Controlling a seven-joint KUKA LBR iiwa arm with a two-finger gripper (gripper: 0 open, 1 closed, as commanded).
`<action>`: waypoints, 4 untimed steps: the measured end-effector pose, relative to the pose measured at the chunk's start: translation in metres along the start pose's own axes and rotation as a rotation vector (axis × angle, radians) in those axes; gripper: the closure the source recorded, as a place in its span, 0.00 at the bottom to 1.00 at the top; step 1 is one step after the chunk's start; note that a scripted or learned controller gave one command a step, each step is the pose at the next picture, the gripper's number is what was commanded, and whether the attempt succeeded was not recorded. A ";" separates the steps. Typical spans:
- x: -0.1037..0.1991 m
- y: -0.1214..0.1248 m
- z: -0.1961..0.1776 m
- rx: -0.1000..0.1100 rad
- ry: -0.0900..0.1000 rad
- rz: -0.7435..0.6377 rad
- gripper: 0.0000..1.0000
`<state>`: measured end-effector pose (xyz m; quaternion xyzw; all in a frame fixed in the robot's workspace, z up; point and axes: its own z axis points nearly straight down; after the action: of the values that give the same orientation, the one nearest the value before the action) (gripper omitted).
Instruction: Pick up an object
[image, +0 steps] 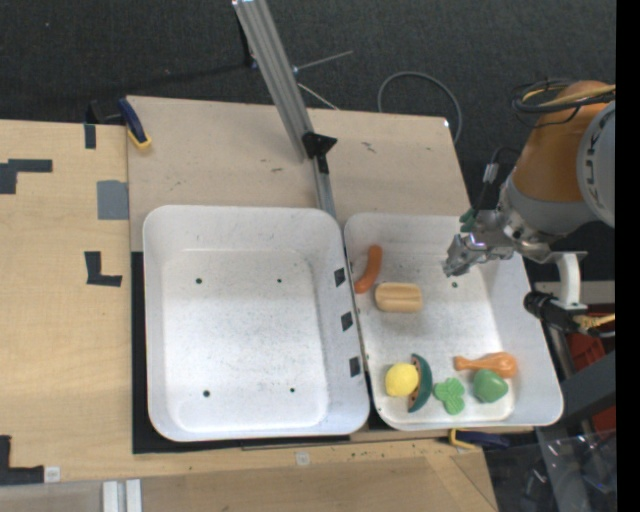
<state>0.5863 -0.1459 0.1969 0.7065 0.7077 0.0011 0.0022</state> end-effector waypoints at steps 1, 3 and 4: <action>0.004 0.001 -0.063 -0.002 0.000 0.000 1.00; 0.053 0.008 -0.062 0.005 0.003 -0.004 1.00; 0.118 0.007 -0.054 0.007 0.004 -0.006 1.00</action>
<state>0.5931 -0.0280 0.2511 0.7044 0.7098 -0.0001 -0.0015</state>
